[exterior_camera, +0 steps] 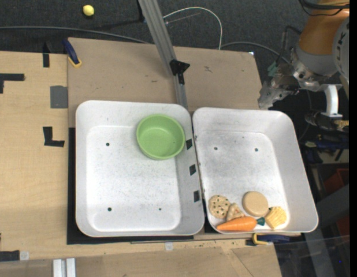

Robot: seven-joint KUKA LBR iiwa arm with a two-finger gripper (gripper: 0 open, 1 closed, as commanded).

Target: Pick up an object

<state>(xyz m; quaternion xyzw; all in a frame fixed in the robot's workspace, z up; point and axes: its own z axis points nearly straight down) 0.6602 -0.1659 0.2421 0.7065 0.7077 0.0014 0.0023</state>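
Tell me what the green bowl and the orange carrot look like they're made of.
Green bowl: probably moulded plastic, with uniform colour and a smooth matte surface. Carrot: likely a plastic or rubber toy, evenly orange with a small green tip; too small to tell which.

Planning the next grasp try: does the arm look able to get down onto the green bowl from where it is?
Probably yes. The green bowl sits alone and uncovered in the left bin; the gripper is beyond the right bin's far corner.

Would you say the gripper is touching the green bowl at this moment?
Apart. The camera view shows the gripper hanging past the right bin's far corner, while the green bowl sits in the left bin, well away.
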